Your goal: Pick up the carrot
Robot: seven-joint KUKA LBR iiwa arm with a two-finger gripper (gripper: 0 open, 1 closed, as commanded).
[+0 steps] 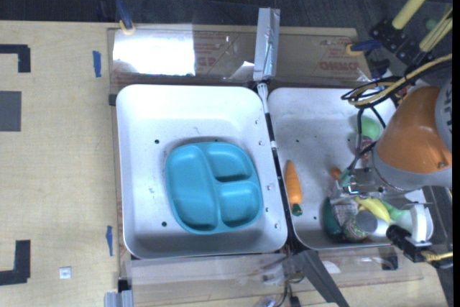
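The carrot lies in the right bin, at the lower middle of the frame. It is orange with a small green end that points down. It sits just beside the wall between the two bins, and nothing is on top of it.

The arm comes in from the right side of the frame, over the right bin. The tool hangs low in that bin, to the right of the carrot and apart from it. The arm hides much of it, so I cannot tell if the tool is spread or pressed together, or if it touches anything.

Under and beside the tool there is a heap of small things: a dark green thing, a yellow thing and a tiny orange bit. A light green thing lies higher up.

The left bin holds a blue plate with three parts. Both bins sit on a pale wood surface.
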